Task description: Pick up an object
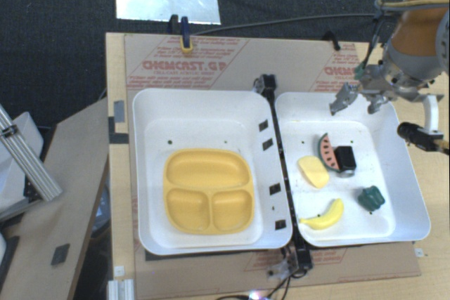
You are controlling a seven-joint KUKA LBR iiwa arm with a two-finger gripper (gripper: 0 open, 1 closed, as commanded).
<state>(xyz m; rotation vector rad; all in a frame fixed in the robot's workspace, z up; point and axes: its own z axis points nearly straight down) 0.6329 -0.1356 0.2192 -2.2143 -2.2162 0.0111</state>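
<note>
While the arm reaches in, your pincer (360,99) hangs over the right bin's (402,220) far edge, fingers spread apart, clamping nothing | your pickable things lie mid-bin toward the near edge: watermelon slice (325,150) touching black block (344,158), yellow piece (313,171), banana (324,215), green toy (370,198) | left bin (148,151): yellow tray (208,191).

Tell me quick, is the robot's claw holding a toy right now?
Gripper: jaws open, holding nothing, up above the far end of the right bin.
</note>
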